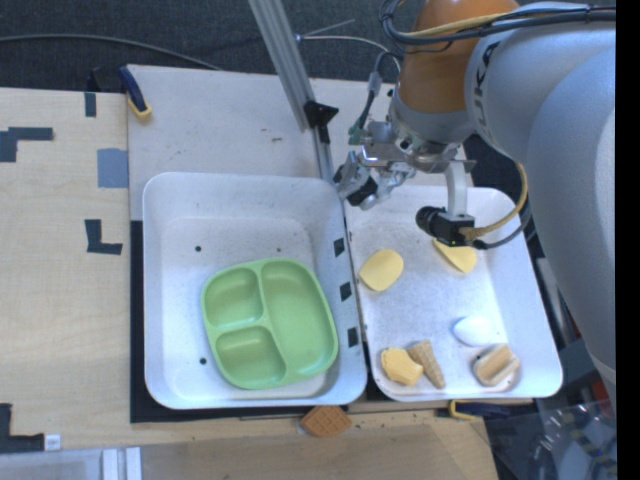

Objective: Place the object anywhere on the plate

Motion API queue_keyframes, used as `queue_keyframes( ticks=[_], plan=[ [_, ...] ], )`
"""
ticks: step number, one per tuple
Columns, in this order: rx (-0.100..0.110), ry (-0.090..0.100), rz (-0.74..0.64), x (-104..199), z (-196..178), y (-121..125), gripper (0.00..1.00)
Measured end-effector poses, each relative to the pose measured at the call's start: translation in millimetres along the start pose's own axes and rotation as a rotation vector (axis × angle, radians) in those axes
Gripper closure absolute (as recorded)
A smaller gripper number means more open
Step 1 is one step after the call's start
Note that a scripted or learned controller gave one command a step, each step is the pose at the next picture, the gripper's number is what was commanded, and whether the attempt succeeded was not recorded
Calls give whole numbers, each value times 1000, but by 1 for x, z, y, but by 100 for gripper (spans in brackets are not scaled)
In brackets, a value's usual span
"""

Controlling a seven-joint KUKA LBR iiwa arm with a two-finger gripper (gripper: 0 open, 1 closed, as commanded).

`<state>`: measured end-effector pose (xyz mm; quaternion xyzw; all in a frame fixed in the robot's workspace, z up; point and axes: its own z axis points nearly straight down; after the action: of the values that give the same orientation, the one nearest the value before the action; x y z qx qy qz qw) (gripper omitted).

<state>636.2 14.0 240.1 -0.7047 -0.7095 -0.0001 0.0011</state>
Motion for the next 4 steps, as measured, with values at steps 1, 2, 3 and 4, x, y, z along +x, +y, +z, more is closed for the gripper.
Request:
queue_keyframes(
  ticks=[1, 2, 3, 4],
  plan=[
    [0, 0, -1, 57, -6, -5, 100],
    [0, 0, -1, 116, -8, -13, 100],
    [2, -1, 0, 170, -4, -27, 100],
    [3, -3, 2, 201, 8, -32, 100]
  ],
)
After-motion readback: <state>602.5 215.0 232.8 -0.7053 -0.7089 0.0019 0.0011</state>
